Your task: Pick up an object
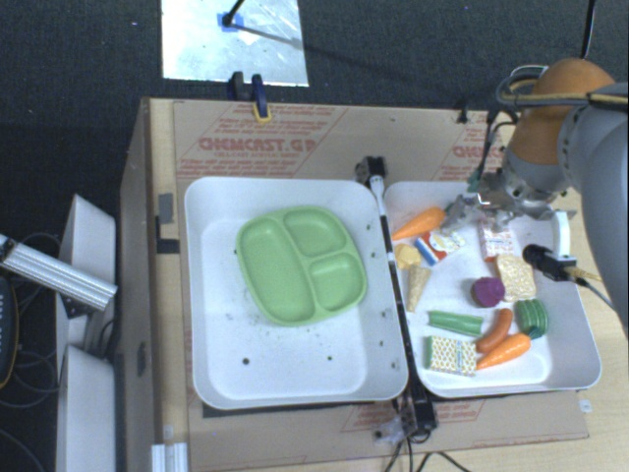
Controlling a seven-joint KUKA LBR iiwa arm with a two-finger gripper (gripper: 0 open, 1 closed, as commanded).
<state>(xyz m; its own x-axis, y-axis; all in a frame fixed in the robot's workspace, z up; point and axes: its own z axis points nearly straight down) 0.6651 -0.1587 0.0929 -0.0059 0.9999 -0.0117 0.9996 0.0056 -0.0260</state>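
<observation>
Hung the claw (470, 205) low over the right bin's (580, 357) far edge, close beside the orange carrot (420, 224) — probably the easiest pick. Could not tell the claw's opening, nor anything held. Left the green plate (300, 264) alone in the left bin (211, 362).

Two white bins (226, 382), one green divided plate (300, 264), three carrots (421, 224), one purple ball (487, 290).

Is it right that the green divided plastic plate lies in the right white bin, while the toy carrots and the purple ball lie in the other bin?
Not quite. The camera view shows the green divided plastic plate in the left white bin, not the right one. The orange toy carrots and the purple ball lie in the right white bin, so they are indeed in the other bin.
</observation>
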